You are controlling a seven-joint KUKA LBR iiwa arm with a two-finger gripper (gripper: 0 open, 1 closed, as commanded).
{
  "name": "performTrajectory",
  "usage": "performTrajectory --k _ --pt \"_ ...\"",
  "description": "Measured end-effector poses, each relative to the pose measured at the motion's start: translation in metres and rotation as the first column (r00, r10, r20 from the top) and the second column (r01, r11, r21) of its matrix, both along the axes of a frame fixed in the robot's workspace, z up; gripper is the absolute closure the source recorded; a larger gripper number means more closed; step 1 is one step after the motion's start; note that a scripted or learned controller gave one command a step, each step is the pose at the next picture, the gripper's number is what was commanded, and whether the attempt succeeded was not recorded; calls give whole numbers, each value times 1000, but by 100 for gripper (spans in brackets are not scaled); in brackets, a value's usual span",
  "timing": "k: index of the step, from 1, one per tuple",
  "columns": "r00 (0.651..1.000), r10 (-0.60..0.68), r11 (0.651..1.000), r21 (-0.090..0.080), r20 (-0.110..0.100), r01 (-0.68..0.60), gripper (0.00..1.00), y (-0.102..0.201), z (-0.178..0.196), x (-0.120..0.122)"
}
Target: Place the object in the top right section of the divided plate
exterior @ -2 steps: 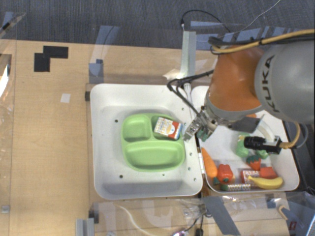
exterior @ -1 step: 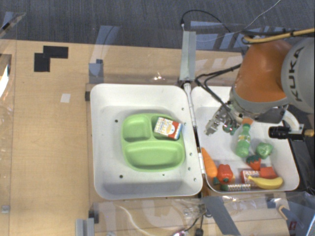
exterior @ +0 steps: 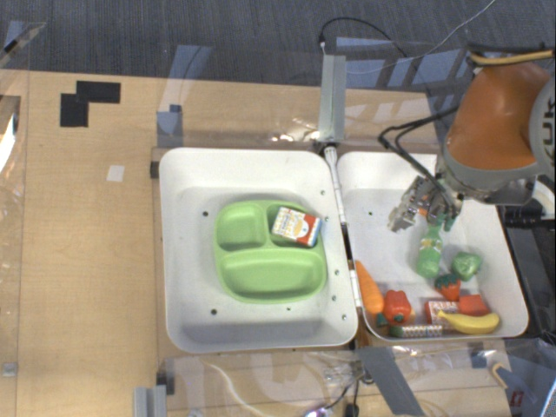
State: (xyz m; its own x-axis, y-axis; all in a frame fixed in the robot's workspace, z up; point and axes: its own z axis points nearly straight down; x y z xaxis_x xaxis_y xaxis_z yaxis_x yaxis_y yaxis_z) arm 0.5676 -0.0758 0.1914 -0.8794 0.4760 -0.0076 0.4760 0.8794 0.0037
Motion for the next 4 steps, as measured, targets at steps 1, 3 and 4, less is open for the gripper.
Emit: performTrajectory --k 1,3,4 --pt "982 -188 982 2 1 188 100 7 30 19" --pt "918 -397 918 3 0 397 100 -83 -56 58" --pt "951 -308 951 1 11 308 100 -130 -99 87"
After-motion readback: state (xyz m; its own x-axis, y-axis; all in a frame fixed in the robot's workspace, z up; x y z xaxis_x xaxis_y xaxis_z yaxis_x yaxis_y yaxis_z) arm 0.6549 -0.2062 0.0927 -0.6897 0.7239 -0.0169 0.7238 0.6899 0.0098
